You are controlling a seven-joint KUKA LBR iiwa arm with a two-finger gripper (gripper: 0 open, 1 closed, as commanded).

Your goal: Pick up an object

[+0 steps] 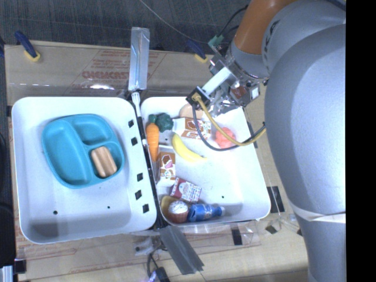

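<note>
The pincer [220, 101] hangs over the far part of the right bin [249, 181], but its tips are lost among cables and brackets, so I cannot tell how it stands or whether it has anything. The grey arm [311, 110] with its orange band [261, 16] covers the bin's right rim and the desk [76, 63] beyond it. Just below the pincer lies a pinkish-red thing [223, 137], half crossed by a yellow-and-black cable [205, 134] and too blurred to name. Near it lie a banana [185, 147], a small carton [189, 126] partly under the cable, and a carrot [152, 140] along the bin's left wall. Toward the near edge a blue bottle [205, 211], a round tin [176, 210] and two more small cartons crowd together, overlapping. The left bin [29, 175] holds a blue divided plate [70, 140] with a bread roll [104, 161] in its near right compartment.
</note>
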